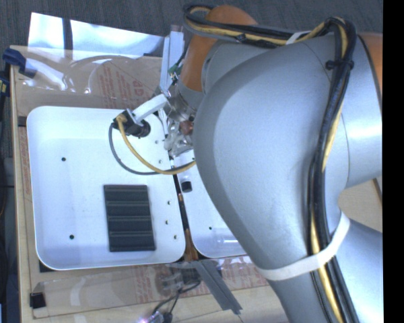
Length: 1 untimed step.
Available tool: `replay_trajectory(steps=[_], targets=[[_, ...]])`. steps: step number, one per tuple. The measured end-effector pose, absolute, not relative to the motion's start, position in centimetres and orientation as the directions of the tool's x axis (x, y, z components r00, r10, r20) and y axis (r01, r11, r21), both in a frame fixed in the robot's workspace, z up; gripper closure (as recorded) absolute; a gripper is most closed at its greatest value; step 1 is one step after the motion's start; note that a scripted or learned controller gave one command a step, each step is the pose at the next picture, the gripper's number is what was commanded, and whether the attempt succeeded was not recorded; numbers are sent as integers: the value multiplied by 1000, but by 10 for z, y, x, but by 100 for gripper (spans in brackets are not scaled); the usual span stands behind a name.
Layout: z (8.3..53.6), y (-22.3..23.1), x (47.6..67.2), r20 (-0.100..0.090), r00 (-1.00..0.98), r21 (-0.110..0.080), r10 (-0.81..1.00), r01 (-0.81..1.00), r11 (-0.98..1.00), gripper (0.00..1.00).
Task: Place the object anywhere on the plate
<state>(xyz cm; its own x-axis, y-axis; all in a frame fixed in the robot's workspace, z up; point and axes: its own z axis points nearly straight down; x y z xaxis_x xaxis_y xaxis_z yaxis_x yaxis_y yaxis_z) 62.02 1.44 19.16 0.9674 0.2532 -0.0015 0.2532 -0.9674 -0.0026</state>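
Bins, two of them, white and shallow, lie side by side beneath your grey arm (283,147).

In the left bin (54,180) you have one dark ribbed plate (129,217) at 6 o'clock, with bare floor toward 9 and 12. The arm covers most of the right bin (212,237). The gripper (172,130) hangs at the left bin's 2 o'clock edge; its grip and the object's whereabouts cannot be told.
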Motion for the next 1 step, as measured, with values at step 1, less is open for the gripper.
replay_trajectory(steps=[1], targets=[[191, 47, 606, -5, 979, -3, 205, 205, -979, 100]])
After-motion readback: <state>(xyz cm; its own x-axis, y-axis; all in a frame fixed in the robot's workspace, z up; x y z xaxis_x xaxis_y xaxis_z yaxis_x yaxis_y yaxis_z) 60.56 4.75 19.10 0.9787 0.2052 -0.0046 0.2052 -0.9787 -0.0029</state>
